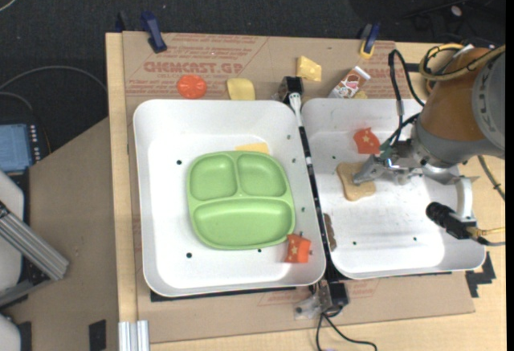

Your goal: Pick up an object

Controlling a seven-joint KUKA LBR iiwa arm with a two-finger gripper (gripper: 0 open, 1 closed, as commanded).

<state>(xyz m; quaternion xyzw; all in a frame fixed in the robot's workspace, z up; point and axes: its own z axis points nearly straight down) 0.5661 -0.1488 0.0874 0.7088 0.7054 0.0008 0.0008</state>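
Note:
In the right bin [401, 253] lie a tan slice of toast [356, 184] and a small red toy piece [366, 140], both near the bin's left side. My gripper [374, 170] reaches in from the right, low over the bin. Its tip is at the toast's upper right edge, just below the red piece. I cannot tell whether it touches the toast. The left bin [161, 181] holds a green divided plate [239, 199], a pale yellow piece [253, 148] behind the plate, and a small orange-red toy [298, 248] by the front right corner.
Behind the bins on the cardboard lie an orange-red round toy [191, 86], a yellow piece [240, 89], a cheese wedge [309, 68] and a small carton [348, 84]. Blue clamps [152, 32] [369, 38] hold the back edge. Cables loop behind the arm at the right.

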